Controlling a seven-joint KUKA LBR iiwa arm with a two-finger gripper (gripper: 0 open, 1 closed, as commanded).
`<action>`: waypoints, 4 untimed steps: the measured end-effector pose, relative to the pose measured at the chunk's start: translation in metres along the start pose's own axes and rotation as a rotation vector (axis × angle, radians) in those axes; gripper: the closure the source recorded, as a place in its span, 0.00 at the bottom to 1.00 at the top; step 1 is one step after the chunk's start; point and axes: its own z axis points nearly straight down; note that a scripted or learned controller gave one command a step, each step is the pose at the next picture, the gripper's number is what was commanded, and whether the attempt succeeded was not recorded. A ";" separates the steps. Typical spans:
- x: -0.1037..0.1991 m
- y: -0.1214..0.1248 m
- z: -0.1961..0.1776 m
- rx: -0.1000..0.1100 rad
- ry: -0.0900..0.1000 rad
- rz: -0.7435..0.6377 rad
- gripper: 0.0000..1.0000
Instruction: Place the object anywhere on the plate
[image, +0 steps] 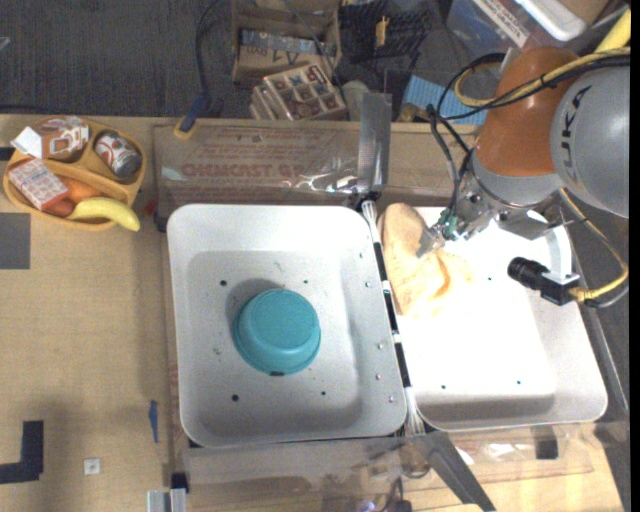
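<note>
Tray of food (30, 190): at the far left on the wooden bench, well outside both bins; it holds a banana (105, 211) and some small packets; it seems to be a store of spare items, set out of the arm's way.

Left bin (195, 250): a shallow white tub, its right wall touching the other bin; this looks like the drop-off side.

Plate (279, 331): a teal round dish near the middle of the left bin's floor, nothing resting on it; sitting central, it gives the arm a generous target, since anywhere on it counts.

Object (408, 262): a flat tan-and-yellow piece, like a slice of bread or pastry, lying in the right bin hard against the shared wall; the yellow end is washed out by glare, so I cannot tell its outline there; it is not on the plate, so the task is not yet done.

Claw (440, 236): down at the object's upper right edge, touching or just above it; from here I cannot tell whether it is wide, narrow or gripping anything.

Right bin (520, 400): white and brightly lit; my guess is the pick-up side.

Arm (540, 110): grey with an orange band, reaching in from the right, bent low over the right bin's back corner, probably to get at the object.
</note>
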 end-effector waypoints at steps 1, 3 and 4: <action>-0.001 0.001 -0.040 -0.002 -0.001 -0.002 1.00; 0.099 0.042 -0.038 -0.003 0.000 -0.801 1.00; 0.146 0.048 -0.038 -0.003 0.001 -1.057 1.00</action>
